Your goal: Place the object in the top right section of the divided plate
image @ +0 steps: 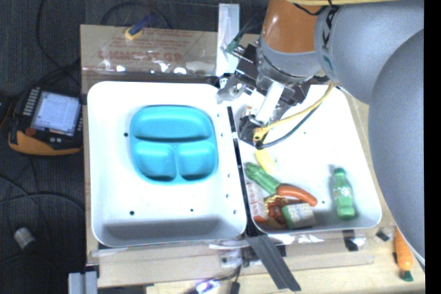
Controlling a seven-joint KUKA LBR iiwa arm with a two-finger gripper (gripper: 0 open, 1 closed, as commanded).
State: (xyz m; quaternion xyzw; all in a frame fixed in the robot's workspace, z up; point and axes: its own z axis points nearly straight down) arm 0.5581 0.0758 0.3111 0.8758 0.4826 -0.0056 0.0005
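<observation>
A blue divided plate (172, 142) lies in the middle of the left bin (110, 217), with one wide section at the back and two smaller ones at the front; nothing rests on it. My gripper (234, 87) hangs over the back left corner of the right bin (365, 169), close to the wall between the bins. Nothing can be seen held in it. Crowded at the front of the right bin are a green bottle (342, 193), a red-orange pepper (298, 193), a green vegetable (262, 177), a yellow piece (264, 160) and a small can (298, 215).
A clear plastic bag on cardboard (155, 51) lies behind the left bin. A handheld device (48, 117) sits on the floor at the left. The big grey arm covers the right side of the view. An orange tool (402, 253) lies at the lower right.
</observation>
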